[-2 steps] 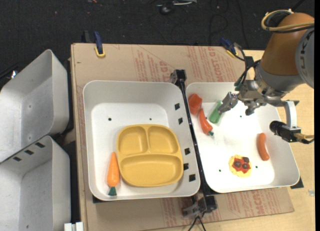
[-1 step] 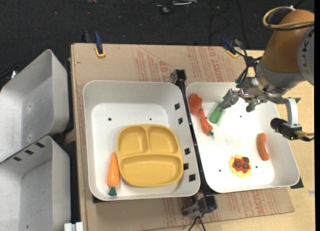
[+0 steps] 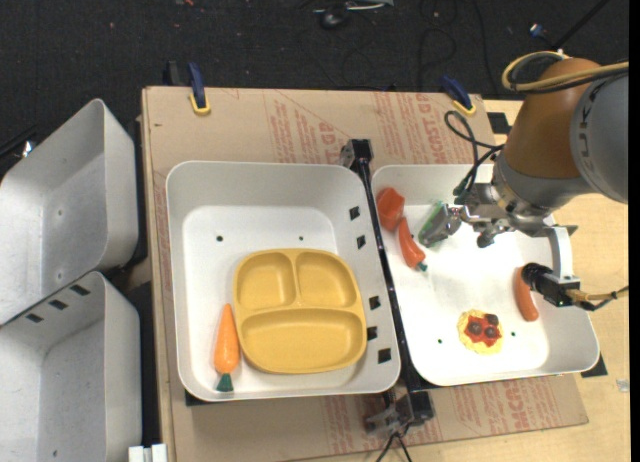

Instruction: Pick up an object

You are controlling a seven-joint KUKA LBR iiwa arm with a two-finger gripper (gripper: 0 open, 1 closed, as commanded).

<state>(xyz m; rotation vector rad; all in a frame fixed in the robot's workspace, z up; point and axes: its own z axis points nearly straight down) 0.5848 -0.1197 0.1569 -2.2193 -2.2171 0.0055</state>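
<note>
My gripper (image 3: 472,222) hangs low over the upper middle of the right bin (image 3: 570,360), under the orange-banded wrist. A small green and grey object (image 3: 433,223) lies right at its left side; I cannot tell whether they touch. Against the bin's left wall sits a red pepper piece (image 3: 389,204), with a slim orange-red chili (image 3: 411,247) just below it. A red-brown sausage (image 3: 526,295) lies near the right wall. Toward the front lies a small round pizza toy (image 3: 481,330).
The left bin (image 3: 190,200) holds a yellow divided plate (image 3: 300,310) and an orange carrot (image 3: 227,342) beside the plate's left edge. A black clamp (image 3: 358,153) joins the bins at the back. More white bins (image 3: 60,210) stand off the bench at far left.
</note>
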